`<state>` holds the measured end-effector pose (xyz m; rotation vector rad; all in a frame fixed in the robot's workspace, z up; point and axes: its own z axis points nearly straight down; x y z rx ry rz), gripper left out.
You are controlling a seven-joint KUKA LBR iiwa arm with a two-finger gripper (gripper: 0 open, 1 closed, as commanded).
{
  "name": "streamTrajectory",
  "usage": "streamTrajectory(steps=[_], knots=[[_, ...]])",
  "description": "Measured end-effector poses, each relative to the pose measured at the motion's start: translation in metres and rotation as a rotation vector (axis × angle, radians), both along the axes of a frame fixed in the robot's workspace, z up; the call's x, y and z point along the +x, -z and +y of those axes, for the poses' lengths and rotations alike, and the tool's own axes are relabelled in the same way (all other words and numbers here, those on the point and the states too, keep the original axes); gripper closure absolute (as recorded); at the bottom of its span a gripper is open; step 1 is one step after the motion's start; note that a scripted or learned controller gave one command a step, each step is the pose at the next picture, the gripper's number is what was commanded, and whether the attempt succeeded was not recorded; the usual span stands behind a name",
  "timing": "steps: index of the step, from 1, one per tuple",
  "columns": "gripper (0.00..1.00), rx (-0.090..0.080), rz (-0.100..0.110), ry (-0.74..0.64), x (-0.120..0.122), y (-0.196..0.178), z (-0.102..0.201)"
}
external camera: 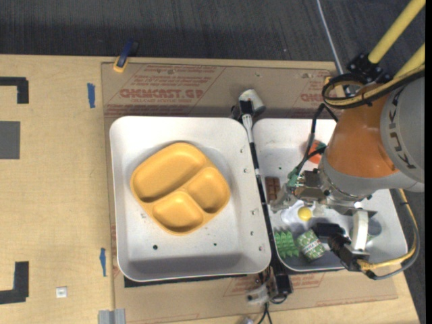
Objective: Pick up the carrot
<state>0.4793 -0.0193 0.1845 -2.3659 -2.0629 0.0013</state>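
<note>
Within the left bin [128,248] sits a glossy three-lobed yellow plate [179,186].

Grey arm [409,121], orange band [358,140], seemingly dark lettering [407,155].

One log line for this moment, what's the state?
grey orange-banded arm: over right white bin | left white bin: yellow three-compartment plate | right bin contents: green bristly item, small yellow piece

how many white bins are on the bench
2. One shallow white bin lies at left, holding a yellow three-part plastic plate; the other white bin lies right of it, partly under the grey-and-orange arm.
</note>
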Motion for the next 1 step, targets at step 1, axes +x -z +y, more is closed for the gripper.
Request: streamTrajectory(steps=[1], knots=[[0.0,-0.002,-0.004,-0.365,0.0478,-0.0286,-0.0342]])
